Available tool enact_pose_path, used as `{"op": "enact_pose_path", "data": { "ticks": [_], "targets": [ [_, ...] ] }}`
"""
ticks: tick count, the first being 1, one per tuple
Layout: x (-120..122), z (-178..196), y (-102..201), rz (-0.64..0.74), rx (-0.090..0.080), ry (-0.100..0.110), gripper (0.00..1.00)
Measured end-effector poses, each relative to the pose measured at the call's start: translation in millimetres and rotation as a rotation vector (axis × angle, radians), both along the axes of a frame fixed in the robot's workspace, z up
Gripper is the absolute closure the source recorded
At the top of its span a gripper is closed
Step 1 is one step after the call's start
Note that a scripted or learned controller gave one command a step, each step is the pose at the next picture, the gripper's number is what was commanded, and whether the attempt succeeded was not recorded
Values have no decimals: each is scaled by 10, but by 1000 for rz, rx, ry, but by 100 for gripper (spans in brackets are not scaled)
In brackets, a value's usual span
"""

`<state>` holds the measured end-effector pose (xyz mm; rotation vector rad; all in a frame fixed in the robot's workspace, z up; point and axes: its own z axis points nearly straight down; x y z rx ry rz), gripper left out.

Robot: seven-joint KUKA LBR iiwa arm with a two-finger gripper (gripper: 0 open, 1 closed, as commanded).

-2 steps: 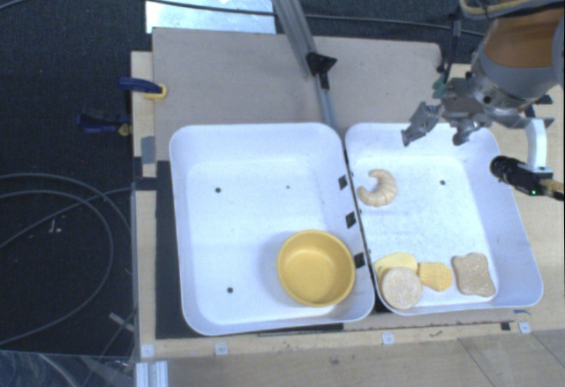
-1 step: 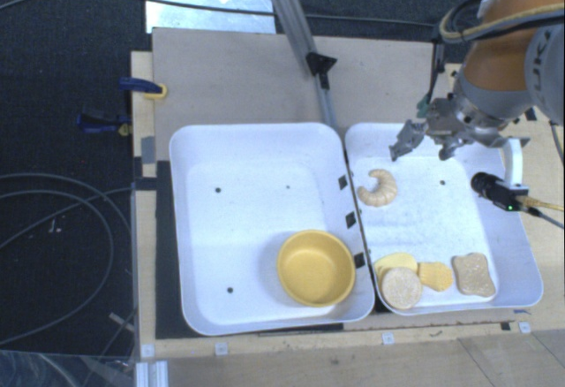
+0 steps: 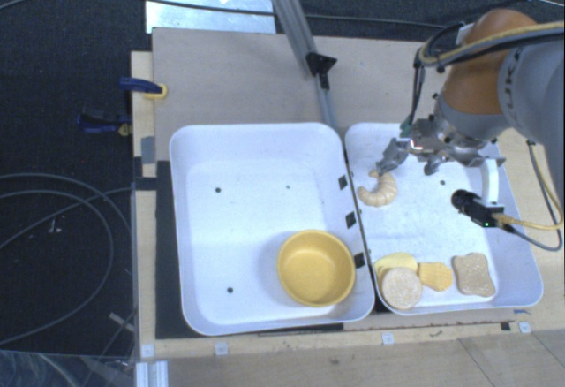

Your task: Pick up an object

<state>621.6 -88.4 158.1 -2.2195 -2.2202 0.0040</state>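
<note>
My gripper (image 3: 411,162) hangs over the back of the right bin (image 3: 521,288), open with nothing between its fingers. One fingertip (image 3: 388,155) points down-left, just above a pale croissant (image 3: 380,192) that lies on the bin floor near the left wall. Along the front of this bin sit a round tan biscuit (image 3: 403,289), a pale yellow piece (image 3: 396,263) behind it, a ridged yellow crisp (image 3: 434,276) and a slice of toast (image 3: 474,275). A yellow bowl (image 3: 316,267) stands upright in the left bin (image 3: 190,226), at its front right.
A slanted grey pole (image 3: 291,5) ends in a black clamp behind the bins. The arm's grey body and orange band (image 3: 481,80) reach in from the right, with a black connector and yellow cable (image 3: 481,210) hanging over the right bin.
</note>
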Motion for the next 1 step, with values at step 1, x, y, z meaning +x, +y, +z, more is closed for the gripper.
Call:
{"op": "enact_pose_path", "data": {
  "ticks": [1],
  "targets": [
    [-28,-414,-13,0,0,-3,0]
  ]
}}
